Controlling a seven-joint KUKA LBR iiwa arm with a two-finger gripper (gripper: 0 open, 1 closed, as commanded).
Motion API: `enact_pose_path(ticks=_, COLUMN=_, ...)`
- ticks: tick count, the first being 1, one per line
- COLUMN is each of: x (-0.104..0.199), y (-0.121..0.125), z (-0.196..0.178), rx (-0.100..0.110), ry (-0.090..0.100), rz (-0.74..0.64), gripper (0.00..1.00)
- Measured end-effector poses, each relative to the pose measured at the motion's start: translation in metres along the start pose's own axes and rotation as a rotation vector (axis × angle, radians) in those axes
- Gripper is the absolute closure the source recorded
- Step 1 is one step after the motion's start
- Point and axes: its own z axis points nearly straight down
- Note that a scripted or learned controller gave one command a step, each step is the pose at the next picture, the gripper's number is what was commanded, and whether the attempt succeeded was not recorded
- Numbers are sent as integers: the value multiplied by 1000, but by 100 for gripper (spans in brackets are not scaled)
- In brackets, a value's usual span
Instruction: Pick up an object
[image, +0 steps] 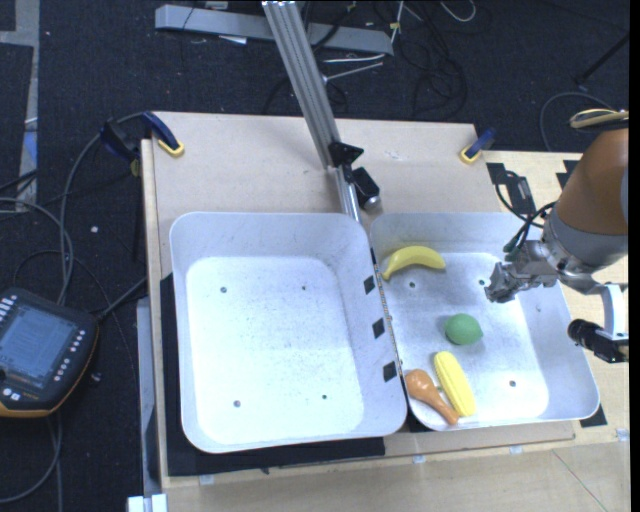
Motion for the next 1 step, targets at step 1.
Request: enact_pose_path(ticks=1, x=-6, y=2, z=-61, rx=-1, ry=-1, rz=1, gripper=100)
